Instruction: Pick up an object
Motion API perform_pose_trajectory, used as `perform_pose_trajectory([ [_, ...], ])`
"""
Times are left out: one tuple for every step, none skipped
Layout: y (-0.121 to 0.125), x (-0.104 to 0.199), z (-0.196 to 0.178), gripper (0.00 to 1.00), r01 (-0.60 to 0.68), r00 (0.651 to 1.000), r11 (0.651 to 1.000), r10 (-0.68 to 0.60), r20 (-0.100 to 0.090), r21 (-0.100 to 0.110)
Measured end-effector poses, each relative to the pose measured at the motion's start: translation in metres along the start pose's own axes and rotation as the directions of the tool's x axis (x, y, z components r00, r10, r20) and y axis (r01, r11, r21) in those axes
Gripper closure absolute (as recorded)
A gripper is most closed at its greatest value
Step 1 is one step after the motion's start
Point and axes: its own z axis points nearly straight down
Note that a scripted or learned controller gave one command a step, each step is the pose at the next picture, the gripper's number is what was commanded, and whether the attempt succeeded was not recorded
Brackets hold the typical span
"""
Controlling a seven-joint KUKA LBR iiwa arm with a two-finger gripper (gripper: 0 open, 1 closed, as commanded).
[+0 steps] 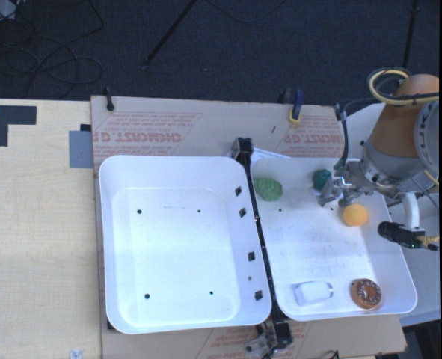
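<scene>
Pincer (pixel 331 194) beside round orange ball (pixel 354 215)

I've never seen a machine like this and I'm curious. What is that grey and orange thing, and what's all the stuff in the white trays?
That is a robot arm, reaching in from the right. One camera looks down on it from above. At its end is a gripper, like a two-finger hand for picking things up. It hangs over the right tray. In that tray lie a green lump, a small teal thing by the gripper, an orange ball, a brown doughnut-shaped ring and a white block. The left tray sits beside it. I can't see anything held.
</scene>
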Motion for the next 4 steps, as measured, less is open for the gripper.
perform_pose_trajectory([
  [-0.086,0.005,0.023,1.00,-0.002,1.000,1.000,0.002,-0.004,0.012],
  [-0.083,0.003,0.012,1.00,-0.005,1.000,1.000,0.005,-0.003,0.007],
  [-0.067,0.057,0.051,1.00,0.005,1.000,1.000,-0.005,-0.004,0.007],
  [-0.087,0.096,-0.129,1.00,0.005,1.000,1.000,-0.005,-0.001,-0.012],
])
